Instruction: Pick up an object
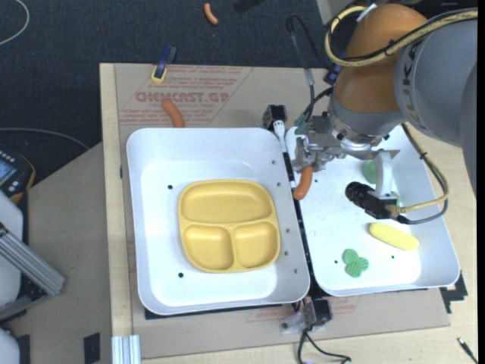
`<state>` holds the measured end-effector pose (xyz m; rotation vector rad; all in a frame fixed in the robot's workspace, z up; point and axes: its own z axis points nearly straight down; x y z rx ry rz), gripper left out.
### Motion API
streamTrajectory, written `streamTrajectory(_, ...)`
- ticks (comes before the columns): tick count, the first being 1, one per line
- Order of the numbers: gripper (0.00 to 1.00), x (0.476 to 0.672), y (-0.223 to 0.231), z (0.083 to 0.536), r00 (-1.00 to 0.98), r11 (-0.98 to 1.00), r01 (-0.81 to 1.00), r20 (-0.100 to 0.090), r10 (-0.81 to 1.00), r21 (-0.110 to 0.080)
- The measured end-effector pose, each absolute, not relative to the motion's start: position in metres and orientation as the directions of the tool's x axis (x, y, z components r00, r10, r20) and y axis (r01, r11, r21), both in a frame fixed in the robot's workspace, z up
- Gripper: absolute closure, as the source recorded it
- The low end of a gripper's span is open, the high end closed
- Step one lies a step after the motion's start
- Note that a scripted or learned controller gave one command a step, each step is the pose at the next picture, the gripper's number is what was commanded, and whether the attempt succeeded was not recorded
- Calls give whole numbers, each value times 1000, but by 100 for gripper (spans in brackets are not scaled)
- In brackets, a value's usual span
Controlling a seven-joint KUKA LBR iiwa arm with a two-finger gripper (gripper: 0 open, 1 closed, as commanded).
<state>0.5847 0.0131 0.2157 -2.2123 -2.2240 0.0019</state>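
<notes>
Gripper (306, 160) is seen low over the near-left part of the right bin (424, 273), just beside the rim shared w/ the left bin (138, 203). Whether it is clenched or released can't be told; its tip is hidden by the wrist hardware.

An orange sausage (303, 183) is seen directly under the gripper, tilted nearly upright, its upper end meeting the gripper's underside. Its lower end is placed by the right bin's left edge. It can't be told whether it is grasped or only touched.

Elsewhere in the right bin:
- A pale green piece (369, 170) is partly hidden behind the arm, toward the bin's ctr.
- A yellow oblong item (394, 236) is laid near the right edge.
- A small green lumpy item (354, 262) is placed near the front edge, apart from the yellow one.

The left bin is occupied by a yellow divided plate (227, 224) at its ctr, w/ one wide compartment at the back and two smaller ones in front. The plate's compartments are seen bare.

Both bins are set on a cardboard sheet (204, 93) printed w/ red lettering. A second orange sausage (173, 113) is laid on it just behind the left bin's back edge. A blue-and-yellow item (161, 65) is seen at the sheet's back edge. A further small orange piece (211, 13) is seen on the dark floor beyond the bench.
</notes>
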Motion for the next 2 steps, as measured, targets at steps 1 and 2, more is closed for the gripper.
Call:
streamTrajectory(1, 100, 567, 35, 215, -3, 3, 1000, 1, 1000, -4)
streamTrajectory(2, 100, 569, 23, 232, 1, -1, 1000, 0, 1000, 3)
